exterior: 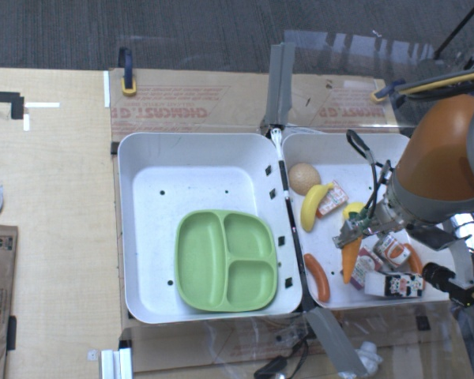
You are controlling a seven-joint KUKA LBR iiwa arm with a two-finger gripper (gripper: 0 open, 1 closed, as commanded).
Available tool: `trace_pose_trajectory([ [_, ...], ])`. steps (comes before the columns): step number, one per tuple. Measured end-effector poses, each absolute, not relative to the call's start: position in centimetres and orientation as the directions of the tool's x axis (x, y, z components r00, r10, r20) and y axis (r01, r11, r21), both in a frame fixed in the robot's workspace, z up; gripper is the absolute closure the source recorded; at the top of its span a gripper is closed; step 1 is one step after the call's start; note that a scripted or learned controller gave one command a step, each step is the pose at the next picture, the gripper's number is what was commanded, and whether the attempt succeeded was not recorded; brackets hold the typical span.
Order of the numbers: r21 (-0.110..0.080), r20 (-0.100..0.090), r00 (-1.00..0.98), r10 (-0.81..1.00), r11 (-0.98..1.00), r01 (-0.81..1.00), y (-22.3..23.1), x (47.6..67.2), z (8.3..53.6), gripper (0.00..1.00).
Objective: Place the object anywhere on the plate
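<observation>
While the gripper (354, 232) sits low in the right bin (332, 144), you cannot tell whether it is spread or pinched, because the wrist and its orange band cover most of it; nothing is clearly seen between its tips, so do not count anything as held. Nearest the camera in that bin lie a red sausage-shaped piece (318, 277) along the left wall and a dark-and-white box (395, 285) at the right, with a small red-and-white packet (387, 251) just above it. The likeliest target, an orange carrot-like piece (350, 260), lies directly under the tool head, touching or almost touching it. The risk here, as a judgement, is a crowded grasp: the packets press close on its right, so closing fingers may catch a wrapper corner, or nudge the carrot aside and come up with nothing. Farther back sit a banana (312, 205), a small packet (332, 198) beside it and a brown egg-like ball (303, 177). The green plate (226, 260), with three compartments, waits in the left bin (142, 212), and the raised divider (287, 212) between the bins stands across the carry path, so a low transfer could clip it.
</observation>
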State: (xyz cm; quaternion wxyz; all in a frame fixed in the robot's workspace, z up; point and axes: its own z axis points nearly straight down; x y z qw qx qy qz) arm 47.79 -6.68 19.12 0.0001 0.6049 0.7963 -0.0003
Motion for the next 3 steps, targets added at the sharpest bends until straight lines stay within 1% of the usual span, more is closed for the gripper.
trace_pose_trajectory([
  [1,-0.002,0.000,-0.318,0.948,0.318,0.948,-0.7,47.8,19.1,1.00],
  [2,-0.003,-0.001,-0.382,0.924,0.382,0.924,6.5,47.7,19.0,1.00],
  [3,-0.003,-0.001,-0.381,0.924,0.381,0.924,6.5,47.7,19.0,0.00],
])
